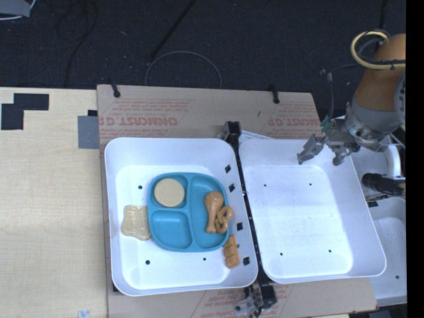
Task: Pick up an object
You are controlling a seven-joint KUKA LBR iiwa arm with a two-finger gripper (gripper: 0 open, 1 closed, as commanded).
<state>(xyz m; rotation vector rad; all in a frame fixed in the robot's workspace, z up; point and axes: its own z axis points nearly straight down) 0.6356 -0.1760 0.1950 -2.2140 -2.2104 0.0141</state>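
Note:
A blue divided plate (pixel 173 232) lies in the left bin (pixel 122 158). A round tan cookie (pixel 169 192) rests in its upper left compartment, and a tan pretzel-like piece (pixel 217 212) lies in its right compartment. A pale slice of toast (pixel 136 221) sits against the plate's left edge. A small brown piece (pixel 230 252) lies on the bin floor off the plate's lower right corner. My gripper (pixel 326 149) hangs over the far right corner of the right bin (pixel 358 257), open, with nothing between its fingers.
A black clamp strip (pixel 240 197) runs between the two bins. Cardboard (pixel 199 114) lies under the bins. Black cables (pixel 179 58) trail over the dark floor behind the bench.

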